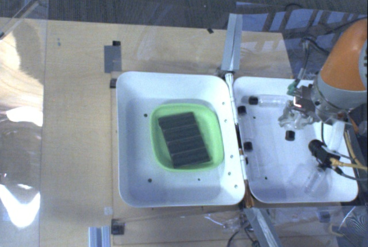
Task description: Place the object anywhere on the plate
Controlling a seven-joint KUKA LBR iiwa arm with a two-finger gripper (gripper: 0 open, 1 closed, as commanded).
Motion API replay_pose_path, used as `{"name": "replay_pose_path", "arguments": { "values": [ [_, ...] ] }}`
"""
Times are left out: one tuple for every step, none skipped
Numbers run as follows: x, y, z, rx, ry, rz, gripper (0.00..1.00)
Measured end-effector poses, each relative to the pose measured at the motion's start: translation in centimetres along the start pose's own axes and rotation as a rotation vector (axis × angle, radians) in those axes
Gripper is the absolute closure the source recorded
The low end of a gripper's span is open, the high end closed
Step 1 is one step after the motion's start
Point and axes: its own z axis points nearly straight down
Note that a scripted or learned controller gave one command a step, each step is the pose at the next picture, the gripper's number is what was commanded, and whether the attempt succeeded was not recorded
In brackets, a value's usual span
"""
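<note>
1. The dark ribbed object (184, 139) lies flat on the green plate (159, 125), slanted a little, well inside the rim and taking up most of the plate's floor.
2. The plate sits in the middle of the left bin (132, 182), clear of the bin's walls on every side.
3. Judged from how things lie, the placing itself looks done: the object rests on the plate with nothing touching it.
4. Over in the right bin (270, 191), the gripper (296, 116) hangs above the white floor, well apart from the plate and across the divider from it.
5. How its pincer stands cannot be told; that end is a small bright tangle at this slant, and nothing can be seen held there.
6. The arm (345, 65), orange band uppermost, comes in from the right edge over the right bin.
7. What is left, if anything, seems only for the arm to clear out; the object needs no further handling so far as can be seen.
</note>
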Motion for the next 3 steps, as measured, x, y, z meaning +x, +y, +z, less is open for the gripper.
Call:
{"name": "replay_pose_path", "arguments": {
  "values": [
    [7.0,-6.4,1.3,0.005,0.001,-0.077,1.0],
    [6.9,-6.3,1.3,0.004,0.001,-0.076,0.0],
    [2.3,-4.1,-1.9,0.0,0.001,-0.132,0.0]
  ]
}}
